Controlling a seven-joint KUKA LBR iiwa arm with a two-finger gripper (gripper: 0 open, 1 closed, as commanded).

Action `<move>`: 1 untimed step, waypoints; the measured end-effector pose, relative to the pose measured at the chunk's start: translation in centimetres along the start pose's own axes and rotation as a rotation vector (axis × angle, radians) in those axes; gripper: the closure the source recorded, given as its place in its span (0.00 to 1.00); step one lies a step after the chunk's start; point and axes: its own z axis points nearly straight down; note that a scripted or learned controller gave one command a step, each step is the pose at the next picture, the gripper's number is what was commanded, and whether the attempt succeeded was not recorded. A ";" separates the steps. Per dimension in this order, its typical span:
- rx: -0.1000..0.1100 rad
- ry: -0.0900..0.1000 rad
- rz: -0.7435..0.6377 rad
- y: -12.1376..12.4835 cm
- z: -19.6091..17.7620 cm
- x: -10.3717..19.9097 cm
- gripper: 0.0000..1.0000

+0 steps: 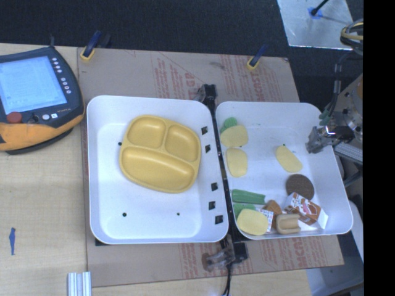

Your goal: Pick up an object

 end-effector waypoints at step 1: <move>0.000 0.001 -0.005 0.8 0.9 2.0 1.00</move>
